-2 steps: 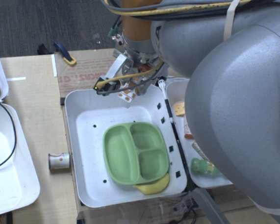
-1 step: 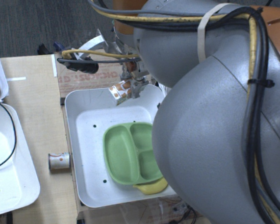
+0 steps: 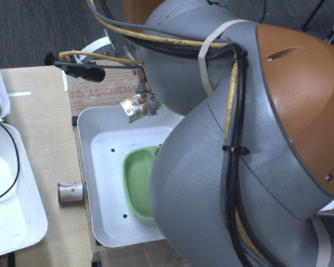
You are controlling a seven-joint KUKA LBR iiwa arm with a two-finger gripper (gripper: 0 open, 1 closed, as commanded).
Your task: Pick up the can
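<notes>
Wooden bench (image 3: pixel 43 124), grey arm (image 3: pixel 241 170) looming across right bin (image 3: pixel 104 183)

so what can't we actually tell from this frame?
- Gripper: hidden in the camera view under the arm; finger state unknown.
- Green dish: its right part is covered by the arm.
- Right bin: its right half is behind the arm.
- Can: lying on the bench between the bins; label too small to read.
- Left bin: cut off by the left edge.

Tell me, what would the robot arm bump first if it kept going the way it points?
Probably the green dish in the right bin: the arm hangs over it, though depth is unclear. The can lies outside, on the bench.
</notes>
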